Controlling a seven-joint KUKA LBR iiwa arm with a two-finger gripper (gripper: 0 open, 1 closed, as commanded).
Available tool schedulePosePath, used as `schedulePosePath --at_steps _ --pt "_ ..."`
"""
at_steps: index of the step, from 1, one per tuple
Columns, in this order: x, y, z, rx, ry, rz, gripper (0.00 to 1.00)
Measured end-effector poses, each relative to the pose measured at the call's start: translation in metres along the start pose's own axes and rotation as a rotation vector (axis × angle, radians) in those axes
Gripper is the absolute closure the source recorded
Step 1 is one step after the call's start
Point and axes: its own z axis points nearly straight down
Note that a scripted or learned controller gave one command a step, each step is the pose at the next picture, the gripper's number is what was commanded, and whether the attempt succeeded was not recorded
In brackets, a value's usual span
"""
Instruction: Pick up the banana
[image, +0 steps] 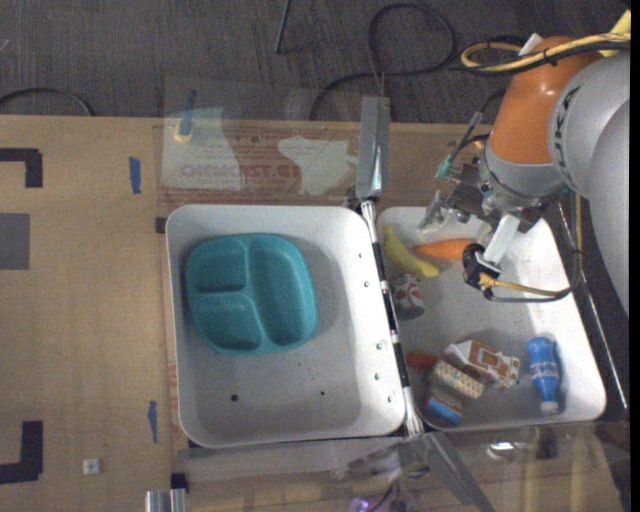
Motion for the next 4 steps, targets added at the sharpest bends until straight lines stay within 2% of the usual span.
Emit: schedulePosePath --at_steps 1,2,3,4 --pt "-0.070 -0.013 0.051 0.002 0.000 -0.028 0.00" --pt "-0.074 -0.074 0.097 -0.008 0.002 0.022 0.00" --pt "-0.055 -0.031 0.098 -0.004 -0.001 0.215 0.00" --pt "-0.057 -0.030 0.087 -0.007 -0.003 0.216 1.00"
